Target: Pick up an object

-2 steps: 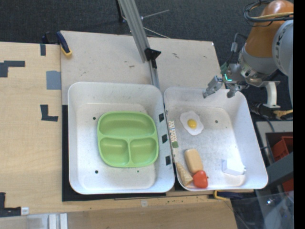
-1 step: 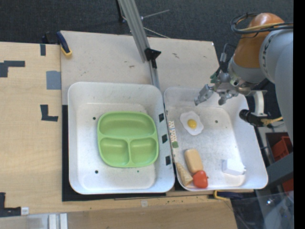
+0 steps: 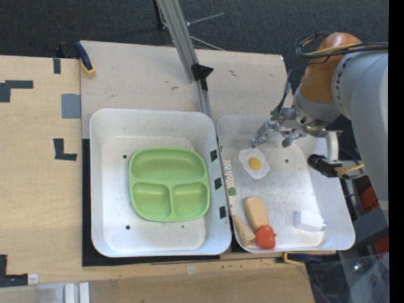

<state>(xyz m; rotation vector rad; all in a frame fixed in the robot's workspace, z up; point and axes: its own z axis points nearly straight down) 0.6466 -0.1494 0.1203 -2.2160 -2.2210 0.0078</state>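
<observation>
My gripper [image 3: 273,139] hangs over the back of the right bin [image 3: 328,197], its two fingers spread open with nothing between them. Just in front of it lies a fried egg toy [image 3: 254,164], white with a yellow yolk, apart from the fingertips. Nearer the front of this bin lie a tan bread piece [image 3: 255,211], a red tomato [image 3: 266,237] and a brown wedge [image 3: 243,230] against the left wall. At the front right rests a small white block [image 3: 308,221].
The left bin [image 3: 107,182] holds a green divided plate [image 3: 169,184]. A grey metal pole [image 3: 180,33] slants up from between the bins at the back. A black fitting [image 3: 325,165] sits by the right bin's right rim, under the arm.
</observation>
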